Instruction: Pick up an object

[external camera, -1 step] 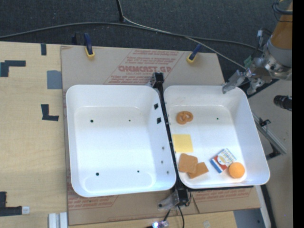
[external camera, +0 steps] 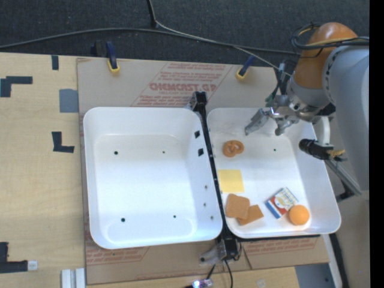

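A pretzel (external camera: 233,148) was seen in the right bin (external camera: 312,221), above a yellow square (external camera: 230,180), crackers (external camera: 243,209), a packet (external camera: 281,203) and an orange ball (external camera: 299,215). The hand (external camera: 267,126) was held open above it, nothing gripped.

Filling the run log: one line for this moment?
gripper: open, above right bin, holds nothing | pretzel nearest | yellow square, orange ball untouched

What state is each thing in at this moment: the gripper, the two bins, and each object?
Gripper: open, above the right bin's far end, holding nothing.
Left bin: flat on the bench.
Right bin: holds five objects.
Pretzel: lying flat, untouched.
Yellow square: flat, by the divider.
Brown pieces: overlapping each other.
Small packet: tilted, touching the orange ball.
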You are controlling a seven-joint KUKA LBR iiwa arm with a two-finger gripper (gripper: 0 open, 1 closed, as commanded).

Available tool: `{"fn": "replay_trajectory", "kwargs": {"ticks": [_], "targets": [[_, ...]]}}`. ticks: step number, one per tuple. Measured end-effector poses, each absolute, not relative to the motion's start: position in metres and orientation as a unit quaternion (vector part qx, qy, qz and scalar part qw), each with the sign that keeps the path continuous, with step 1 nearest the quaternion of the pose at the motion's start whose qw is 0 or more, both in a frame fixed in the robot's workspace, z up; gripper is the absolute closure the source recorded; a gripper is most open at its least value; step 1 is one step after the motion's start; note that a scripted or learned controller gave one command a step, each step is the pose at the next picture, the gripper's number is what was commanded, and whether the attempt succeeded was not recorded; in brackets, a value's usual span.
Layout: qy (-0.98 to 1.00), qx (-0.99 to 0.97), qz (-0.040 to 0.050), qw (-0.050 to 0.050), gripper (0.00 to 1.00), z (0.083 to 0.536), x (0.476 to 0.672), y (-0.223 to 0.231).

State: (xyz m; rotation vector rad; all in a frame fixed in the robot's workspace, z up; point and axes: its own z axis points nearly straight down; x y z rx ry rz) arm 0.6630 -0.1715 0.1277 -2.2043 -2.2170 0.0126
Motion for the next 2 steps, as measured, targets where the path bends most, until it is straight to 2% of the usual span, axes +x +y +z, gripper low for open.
{"fn": "replay_trajectory", "kwargs": {"ticks": [1, 2], "targets": [[-0.709, -0.705, 0.0032, 0.001, 0.00, 0.078, 0.668, -0.107], [-0.707, -0.707, 0.0003, -0.002, 0.00, 0.084, 0.615, -0.103]]}}
